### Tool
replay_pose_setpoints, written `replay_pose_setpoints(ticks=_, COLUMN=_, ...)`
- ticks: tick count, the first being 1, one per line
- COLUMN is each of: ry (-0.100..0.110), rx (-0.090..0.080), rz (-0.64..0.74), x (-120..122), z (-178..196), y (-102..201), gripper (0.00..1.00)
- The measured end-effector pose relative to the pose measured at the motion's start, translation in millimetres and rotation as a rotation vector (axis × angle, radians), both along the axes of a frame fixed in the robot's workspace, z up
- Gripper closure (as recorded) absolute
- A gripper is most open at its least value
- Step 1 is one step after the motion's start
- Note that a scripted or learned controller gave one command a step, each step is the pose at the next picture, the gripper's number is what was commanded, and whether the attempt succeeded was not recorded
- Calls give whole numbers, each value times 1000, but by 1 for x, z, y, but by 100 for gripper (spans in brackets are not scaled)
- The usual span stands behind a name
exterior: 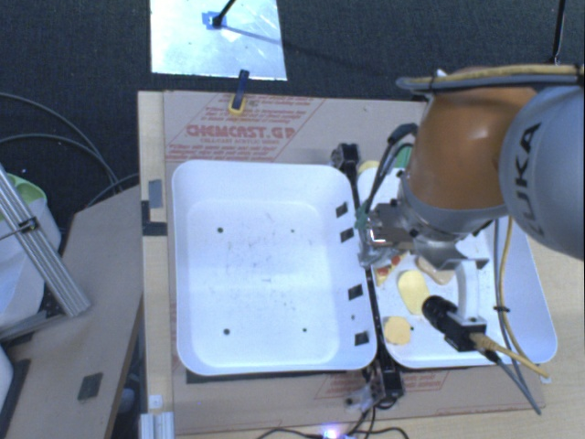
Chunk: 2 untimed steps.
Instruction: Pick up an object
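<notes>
- Camera view puts the arm (475, 144) right over the right bin (535, 332), with its big orange-and-grey wrist hiding most of what's inside.
- End effector (388, 245) sits low near the bin's left wall, close to the divider between the two bins. Honestly can't tell whether it has hold of anything; the wrist is in the way.
- Pickable stuff: a few pale yellow rounded pieces. One yellow piece (413, 289) lies just below the end effector, a smaller yellow piece (397, 329) sits nearer the front edge, and a tiny red-orange bit (391, 265) is right beside the tool.
- Left bin (260, 268) is the plain white one next door, resting on cardboard (242, 126) on the worktop.
- How I'd do this step: go for the bigger yellow piece, since it lies apart from the wall and gives room on both sides. Centre over it, come straight down, close gently, then lift slowly and check that something actually comes up.
- Risk, as I see it: those pieces look flat, so a shallow descent could just skate over them.
</notes>
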<state>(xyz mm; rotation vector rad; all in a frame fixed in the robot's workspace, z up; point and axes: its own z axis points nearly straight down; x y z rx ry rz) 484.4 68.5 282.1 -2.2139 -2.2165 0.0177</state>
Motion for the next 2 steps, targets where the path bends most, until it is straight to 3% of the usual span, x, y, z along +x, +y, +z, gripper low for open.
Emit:
replay_pose_setpoints(ticks=1, ry=-21, rx=2, rz=-2, x=3, z=48, y=-31, gripper=100)
replay_pose_setpoints(ticks=2, ry=-20, rx=5, rz=9, x=3, z=88, y=32, gripper=100)
